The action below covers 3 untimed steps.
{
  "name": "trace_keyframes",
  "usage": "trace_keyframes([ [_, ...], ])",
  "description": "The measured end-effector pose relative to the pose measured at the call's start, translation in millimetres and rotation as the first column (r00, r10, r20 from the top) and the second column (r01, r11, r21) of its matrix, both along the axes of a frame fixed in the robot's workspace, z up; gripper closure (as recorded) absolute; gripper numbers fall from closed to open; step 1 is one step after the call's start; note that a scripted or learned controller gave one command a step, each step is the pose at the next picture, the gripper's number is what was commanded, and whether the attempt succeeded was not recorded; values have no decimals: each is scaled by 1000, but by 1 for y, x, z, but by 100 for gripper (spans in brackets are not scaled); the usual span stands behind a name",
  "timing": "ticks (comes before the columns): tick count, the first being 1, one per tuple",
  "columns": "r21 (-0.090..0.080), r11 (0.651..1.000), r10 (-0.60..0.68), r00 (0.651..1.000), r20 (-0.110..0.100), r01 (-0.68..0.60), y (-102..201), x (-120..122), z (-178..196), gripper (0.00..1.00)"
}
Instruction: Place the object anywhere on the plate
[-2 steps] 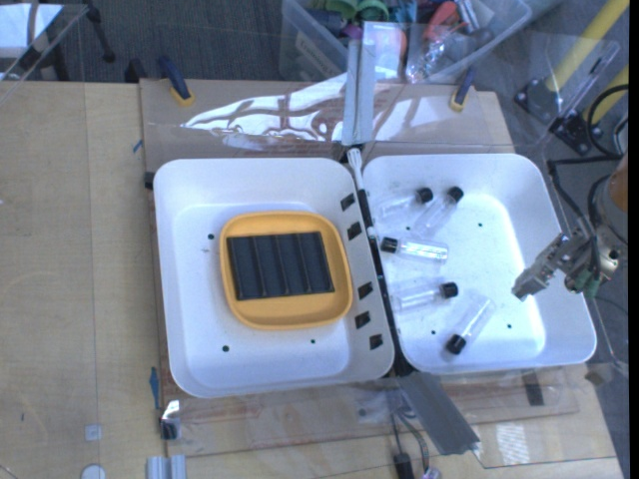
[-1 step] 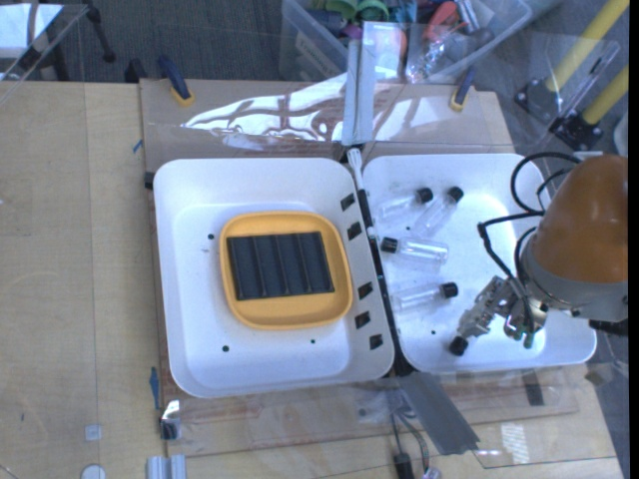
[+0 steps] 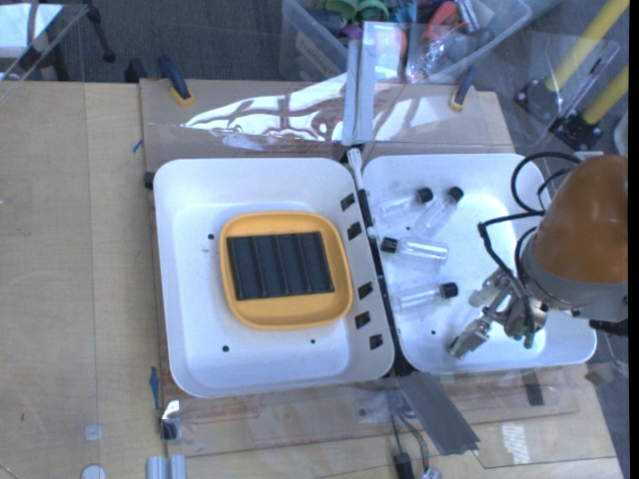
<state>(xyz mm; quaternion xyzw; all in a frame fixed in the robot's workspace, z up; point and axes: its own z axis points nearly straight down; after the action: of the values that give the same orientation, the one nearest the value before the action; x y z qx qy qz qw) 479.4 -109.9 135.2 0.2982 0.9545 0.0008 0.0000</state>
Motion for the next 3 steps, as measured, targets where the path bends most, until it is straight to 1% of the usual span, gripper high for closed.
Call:
trace_keyframes([
  [1, -3, 985, 170, 985, 4, -170, -74, 8, 76, 0],
  [2, -4, 980, 197, 980, 5, -197, -114, 1, 192, 0],
  [3, -8, 981, 194, 981, 13, -194, -115, 3, 203, 100],
])
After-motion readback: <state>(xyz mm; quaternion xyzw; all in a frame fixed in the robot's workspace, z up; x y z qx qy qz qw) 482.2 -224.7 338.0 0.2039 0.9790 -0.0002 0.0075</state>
